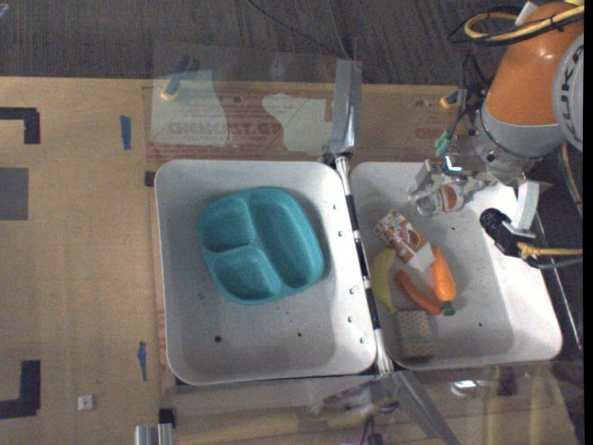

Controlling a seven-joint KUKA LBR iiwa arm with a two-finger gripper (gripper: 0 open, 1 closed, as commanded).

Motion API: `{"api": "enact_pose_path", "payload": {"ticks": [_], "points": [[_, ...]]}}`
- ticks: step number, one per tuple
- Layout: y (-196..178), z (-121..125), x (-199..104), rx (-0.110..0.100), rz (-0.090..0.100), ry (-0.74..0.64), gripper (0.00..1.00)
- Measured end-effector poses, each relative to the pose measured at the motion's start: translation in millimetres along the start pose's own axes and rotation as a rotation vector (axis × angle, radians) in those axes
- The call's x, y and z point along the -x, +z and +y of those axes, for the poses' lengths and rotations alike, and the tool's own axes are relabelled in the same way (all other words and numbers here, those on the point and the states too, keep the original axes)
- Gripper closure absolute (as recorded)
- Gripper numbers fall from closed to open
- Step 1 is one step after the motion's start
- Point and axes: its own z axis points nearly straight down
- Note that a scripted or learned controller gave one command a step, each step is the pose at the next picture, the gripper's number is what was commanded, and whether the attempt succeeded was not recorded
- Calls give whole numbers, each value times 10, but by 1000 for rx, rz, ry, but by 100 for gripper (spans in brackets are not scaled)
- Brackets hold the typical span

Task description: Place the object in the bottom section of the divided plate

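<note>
- A grey robot arm with an orange band reaches in from the right; its gripper (443,191) hangs over the upper part of the right bin (528,327), and whether it is released or clenched cannot be told from this angle
- Something small and reddish sits right at the gripper, but it is too blurred to say whether it is an object or part of the tool
- The right bin holds a huddle of items near its left wall: a small brown and white carton (400,233), a yellow banana-like piece (382,281), two orange carrots (442,281) lying side by side, and a dark mesh-textured pad (416,332) below them
- Which of these is the task's object is not clear; all of them lie in the right bin, well apart from the plate
- The left bin (185,341) holds a teal divided plate (262,244), turned at a slant, all three sections bare
- Risk: the items touch one another, so a descending grip could catch two or nudge one aside
- Risk: because the plate is rotated, the bottom section is easy to mistake, and a drop near a ridge could roll into a neighbouring section
</note>
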Motion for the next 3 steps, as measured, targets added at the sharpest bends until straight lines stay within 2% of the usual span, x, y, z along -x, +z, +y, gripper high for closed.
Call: {"api": "enact_pose_path", "payload": {"ticks": [1,2,3], "points": [[247,172,-922,-4,1,-32,100],[328,-135,-1753,-5,2,-242,100],[329,-133,-1747,-5,2,-241,0]]}}
